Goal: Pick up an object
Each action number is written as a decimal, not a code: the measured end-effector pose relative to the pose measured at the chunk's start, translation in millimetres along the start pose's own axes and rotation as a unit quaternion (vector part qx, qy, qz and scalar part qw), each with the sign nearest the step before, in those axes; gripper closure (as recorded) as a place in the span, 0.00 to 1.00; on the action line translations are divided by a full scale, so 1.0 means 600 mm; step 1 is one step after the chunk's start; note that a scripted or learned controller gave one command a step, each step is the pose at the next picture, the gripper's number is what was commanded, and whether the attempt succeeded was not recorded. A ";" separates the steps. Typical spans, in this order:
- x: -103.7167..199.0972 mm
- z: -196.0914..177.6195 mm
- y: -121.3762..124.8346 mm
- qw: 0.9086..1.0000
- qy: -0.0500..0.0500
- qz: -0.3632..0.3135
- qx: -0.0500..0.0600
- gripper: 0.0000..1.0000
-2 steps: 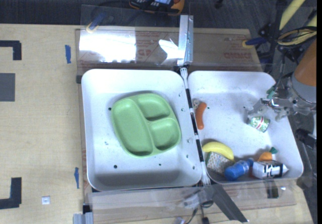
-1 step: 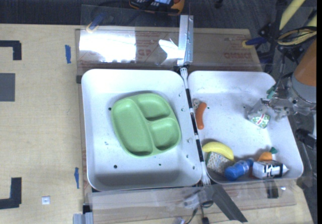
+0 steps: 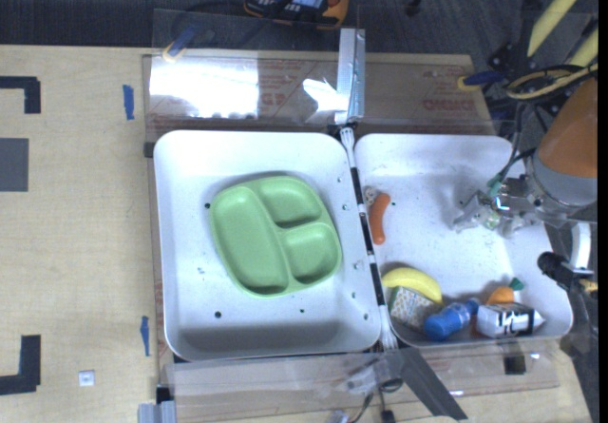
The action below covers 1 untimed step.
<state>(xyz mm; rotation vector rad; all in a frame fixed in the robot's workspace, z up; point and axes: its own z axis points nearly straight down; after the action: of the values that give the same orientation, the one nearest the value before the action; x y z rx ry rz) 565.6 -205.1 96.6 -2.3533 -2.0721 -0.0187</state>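
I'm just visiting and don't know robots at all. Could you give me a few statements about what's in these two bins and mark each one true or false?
1. A green divided plate lies in the left bin. True.
2. The banana sits on the green plate. False: it lies in the right bin, near the divider between the bins.
3. The gripper is above the right bin. True.
4. A blue object lies near the right bin's front edge. True.
5. The carrot-like orange stick is between the gripper's fingers. False: it lies apart from the gripper, by the divider.
6. The white bottle stands in the left bin. False: it lies in the right bin's front corner.
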 end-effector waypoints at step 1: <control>0.024 0.014 0.077 0.987 0.000 0.161 0.000 0.00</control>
<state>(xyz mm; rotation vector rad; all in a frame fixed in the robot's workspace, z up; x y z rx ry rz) 613.4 -196.2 88.7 -2.6535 -1.6663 -0.0161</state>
